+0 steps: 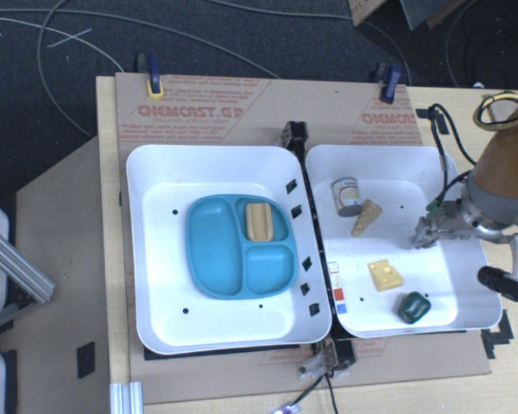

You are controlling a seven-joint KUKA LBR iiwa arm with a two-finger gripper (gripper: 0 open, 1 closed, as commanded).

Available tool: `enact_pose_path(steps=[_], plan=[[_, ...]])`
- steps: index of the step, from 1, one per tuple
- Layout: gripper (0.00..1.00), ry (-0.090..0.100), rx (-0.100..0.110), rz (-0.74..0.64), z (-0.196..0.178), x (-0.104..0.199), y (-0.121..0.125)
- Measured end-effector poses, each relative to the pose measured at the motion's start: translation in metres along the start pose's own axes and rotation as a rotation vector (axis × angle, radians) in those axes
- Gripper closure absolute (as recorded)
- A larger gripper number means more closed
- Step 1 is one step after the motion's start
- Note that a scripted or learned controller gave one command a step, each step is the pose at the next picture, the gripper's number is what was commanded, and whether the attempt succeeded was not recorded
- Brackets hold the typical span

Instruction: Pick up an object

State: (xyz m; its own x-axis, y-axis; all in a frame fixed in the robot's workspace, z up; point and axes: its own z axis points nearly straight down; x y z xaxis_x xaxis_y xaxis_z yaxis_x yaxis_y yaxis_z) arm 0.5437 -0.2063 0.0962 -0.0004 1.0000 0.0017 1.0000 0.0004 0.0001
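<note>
Camera view: right bin (466, 317) holds four loose items, any of them a candidate for the pick. Small can (346, 195) lies at the far left of that bin, tan wedge (367, 216) touching or just beside it on the near side. Yellow cheese-like block (384, 274) sits nearer, mid-bin; dark green rounded piece (413, 306) near the near wall, just right of the block.

Left bin (155, 317) holds a blue divided tray (216, 253) with a tan block (258, 222) in its far-right compartment.

Gripper (425, 234) is low in the right bin, at its right side, well apart from every item, nothing between its fingers. Claw state: cannot tell, too small and blurred.

Arm (501, 175) comes in from the right, orange band over the bin's right wall, wrist pointing down and left.

Best move, my judgement: go for the yellow block or the green piece, both isolated. Centre above the item, descend straight, close across the narrow side. Avoid the can and wedge pair, crowded together, likely to slip.
</note>
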Motion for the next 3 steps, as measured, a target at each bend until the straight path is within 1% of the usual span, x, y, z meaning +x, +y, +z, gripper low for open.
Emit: enact_pose_path(steps=[1, 3], plan=[[1.0, -0.003, -0.004, 0.0, -0.043, -0.001, -0.001], [1.0, -0.004, -0.007, -0.001, -0.137, 0.0, -0.001]])
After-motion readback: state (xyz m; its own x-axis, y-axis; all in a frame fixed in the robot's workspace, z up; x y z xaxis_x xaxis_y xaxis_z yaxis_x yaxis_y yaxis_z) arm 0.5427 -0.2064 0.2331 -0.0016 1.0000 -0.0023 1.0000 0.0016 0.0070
